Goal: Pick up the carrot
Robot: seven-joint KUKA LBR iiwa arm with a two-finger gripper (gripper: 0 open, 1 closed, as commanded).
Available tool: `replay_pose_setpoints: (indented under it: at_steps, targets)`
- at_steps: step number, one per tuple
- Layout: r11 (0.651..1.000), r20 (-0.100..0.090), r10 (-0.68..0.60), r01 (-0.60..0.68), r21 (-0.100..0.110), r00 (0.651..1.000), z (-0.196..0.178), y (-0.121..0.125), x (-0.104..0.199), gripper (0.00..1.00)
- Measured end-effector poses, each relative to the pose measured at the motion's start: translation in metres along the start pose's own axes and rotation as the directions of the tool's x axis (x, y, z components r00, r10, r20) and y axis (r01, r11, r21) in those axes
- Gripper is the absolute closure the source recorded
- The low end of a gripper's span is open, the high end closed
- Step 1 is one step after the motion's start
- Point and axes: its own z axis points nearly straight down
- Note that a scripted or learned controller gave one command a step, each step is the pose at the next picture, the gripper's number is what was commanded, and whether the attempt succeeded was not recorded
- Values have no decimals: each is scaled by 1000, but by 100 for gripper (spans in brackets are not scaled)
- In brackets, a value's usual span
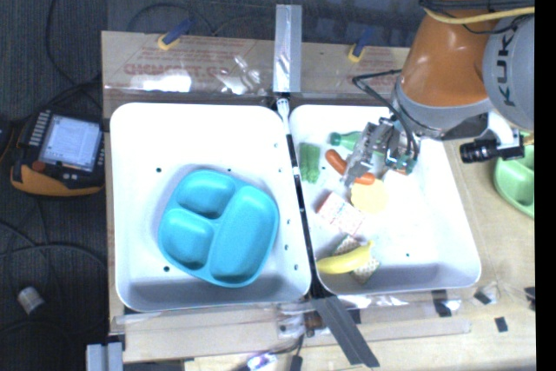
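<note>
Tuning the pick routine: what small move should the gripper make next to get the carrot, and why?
Probably a short descent straight down. The gripper hangs in the right bin right over the orange carrot, which lies between a green item and a pale yellow round piece.

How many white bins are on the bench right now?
2. The left bin holds a blue divided plate. The right bin holds the small food items, with the gripper over them. Nothing suggests a hidden third.

orange carrot (pixel 336 160), lying tilted, right bin's upper left
</note>
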Motion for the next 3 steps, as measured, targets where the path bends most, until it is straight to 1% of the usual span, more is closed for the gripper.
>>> replay_pose_setpoints:
  at_steps: [1, 3]
  targets:
    - [999, 0, -34, 34, -1, 999, -22, 26, 13, 100]
    - [999, 2, -35, 35, -6, 999, -40, 29, 12, 100]
